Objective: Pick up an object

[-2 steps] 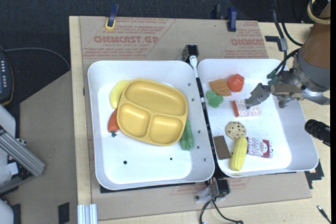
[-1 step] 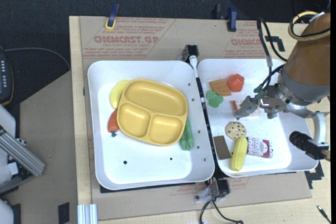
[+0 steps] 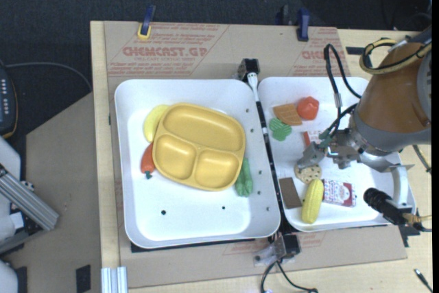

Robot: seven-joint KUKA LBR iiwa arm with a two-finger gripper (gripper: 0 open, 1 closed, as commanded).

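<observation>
My gripper (image 3: 317, 151) hangs low over the middle of the right bin (image 3: 291, 88), its metal fingers pointing left. Just below its tips lies a round cookie (image 3: 307, 172). A yellow corn cob (image 3: 312, 200) rests in front of that, beside a brown chocolate bar (image 3: 289, 192) and a red-and-white packet (image 3: 339, 193). Further back in the same bin sit a red tomato (image 3: 308, 107), an orange-brown slab (image 3: 287, 114) and a small green piece (image 3: 279, 128). I see nothing between the fingers.
The left bin (image 3: 137, 168) holds a yellow divided tray (image 3: 199, 146), with a yellow item (image 3: 153, 120) and a red-orange pepper (image 3: 147, 160) at its left and a green vegetable (image 3: 244, 179) at its right. The arm's orange-banded body (image 3: 391, 103) covers the right bin's right side.
</observation>
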